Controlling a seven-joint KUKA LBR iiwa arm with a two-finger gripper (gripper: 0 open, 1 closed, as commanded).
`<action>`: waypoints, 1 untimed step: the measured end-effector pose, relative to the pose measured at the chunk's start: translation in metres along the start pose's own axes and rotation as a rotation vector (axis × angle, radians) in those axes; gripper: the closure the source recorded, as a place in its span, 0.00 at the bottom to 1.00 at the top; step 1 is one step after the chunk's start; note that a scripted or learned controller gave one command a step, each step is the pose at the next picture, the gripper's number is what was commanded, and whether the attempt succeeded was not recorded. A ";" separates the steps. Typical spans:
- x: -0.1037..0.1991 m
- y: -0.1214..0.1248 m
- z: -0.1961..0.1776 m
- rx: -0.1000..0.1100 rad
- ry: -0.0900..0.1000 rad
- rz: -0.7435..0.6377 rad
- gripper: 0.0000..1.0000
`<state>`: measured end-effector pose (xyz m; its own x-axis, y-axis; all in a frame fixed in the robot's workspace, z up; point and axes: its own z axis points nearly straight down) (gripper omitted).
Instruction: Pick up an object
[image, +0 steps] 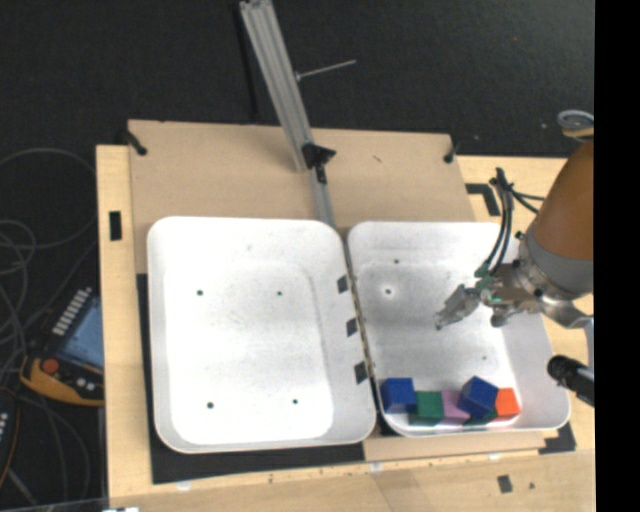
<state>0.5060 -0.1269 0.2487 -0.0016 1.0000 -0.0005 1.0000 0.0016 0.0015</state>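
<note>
I hang over the right bin (400, 250), my gripper (452, 308) in the middle right of the frame, above bare floor in the bin's centre. How wide my jaws stand I cannot tell; nothing sits between them. I judge this the approach step: nothing is picked yet.

The things to take are bunched along the bin's bottom wall, lower right of the frame: a blue block (398, 392), a green block (429, 406), a purple block (455, 407), a second blue block (480, 396) and an orange block (507, 402). They touch or nearly touch, and sit tight against the rim.

My next move calls for travelling toward the frame's bottom and descending on one block. The left blue one looks easiest, with open floor on its left and upper sides. The wall behind and close neighbours leave little room for fingers. The left bin (250, 330) lies well apart.
</note>
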 end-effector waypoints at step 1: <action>0.011 -0.022 -0.008 0.000 0.001 0.003 0.00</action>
<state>0.4842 -0.1158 0.2568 0.0015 1.0000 0.0004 1.0000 -0.0015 0.0014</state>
